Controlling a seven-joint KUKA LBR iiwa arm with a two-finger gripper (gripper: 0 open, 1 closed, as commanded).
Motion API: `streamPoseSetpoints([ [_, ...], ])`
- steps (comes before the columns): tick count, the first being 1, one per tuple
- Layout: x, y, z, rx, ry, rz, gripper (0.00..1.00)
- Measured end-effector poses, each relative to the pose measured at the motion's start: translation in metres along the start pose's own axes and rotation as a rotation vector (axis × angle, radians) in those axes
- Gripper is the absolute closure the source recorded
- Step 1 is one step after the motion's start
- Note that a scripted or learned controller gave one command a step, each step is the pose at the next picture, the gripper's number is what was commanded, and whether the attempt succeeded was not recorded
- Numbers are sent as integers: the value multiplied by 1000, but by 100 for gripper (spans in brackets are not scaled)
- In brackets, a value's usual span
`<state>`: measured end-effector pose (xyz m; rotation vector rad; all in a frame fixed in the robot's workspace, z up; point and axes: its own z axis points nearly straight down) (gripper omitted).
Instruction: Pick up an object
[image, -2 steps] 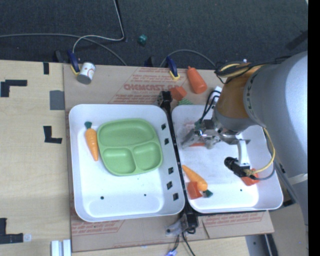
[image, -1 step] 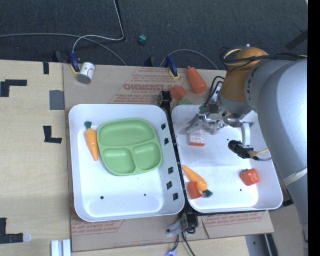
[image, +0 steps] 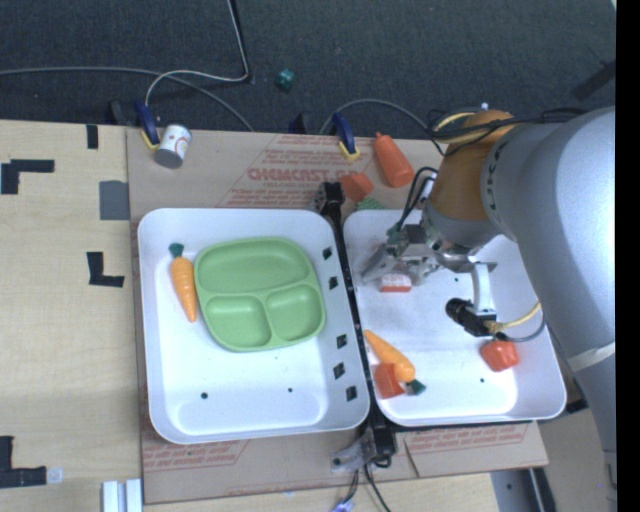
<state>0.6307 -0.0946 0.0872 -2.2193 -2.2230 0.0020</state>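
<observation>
My gripper (image: 392, 262) hangs low over the upper left part of the right bin (image: 530, 395). Just under it lies a small red and white object (image: 396, 285); whether the gripper touches it I cannot tell. A toy carrot (image: 388, 352) lies by the right bin's lower left wall, with a red block (image: 387, 381) against it. A small red-orange piece (image: 498, 353) sits near the bin's right side. In the left bin (image: 165, 390) a green divided plate (image: 262, 293) lies beside a second toy carrot (image: 183, 283).
Behind the bins, on the cardboard, lie an orange carrot-like piece (image: 392, 160) and a smaller orange piece (image: 356, 186). A white can (image: 173, 145) rests at the back left. The arm's grey body (image: 570, 230) covers the right bin's right side.
</observation>
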Motion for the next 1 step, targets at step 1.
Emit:
streamPoseSetpoints([
  [1, 1, 0, -9, 1, 1, -1, 100],
])
